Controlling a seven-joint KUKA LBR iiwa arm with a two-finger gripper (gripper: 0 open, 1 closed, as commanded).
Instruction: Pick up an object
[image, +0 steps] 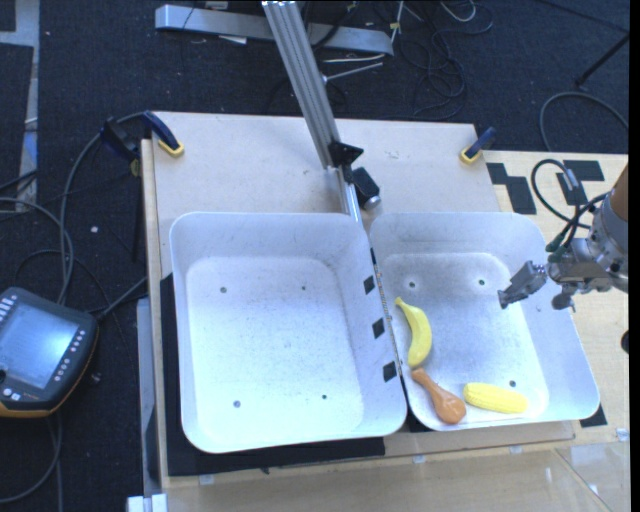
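The right bin (560, 350) holds three objects. A curved yellow banana (417, 331) lies near its left wall. An orange-brown club-shaped piece (442, 398) rests at the front, and a short yellow oblong object (495, 398) lies just to its right. My gripper (541, 289) hangs over the bin's right side, above and to the right of the banana and well apart from all three. Its two dark fingers (520, 284) are spread open with nothing between them.
The left bin (200, 300) sits beside the right one, their walls meeting at the middle. A slanted aluminium rail (312, 90) rises from behind the bins. Clamps (165, 140) hold the bench's back corners. A teach pendant (35, 345) lies on the floor at left.
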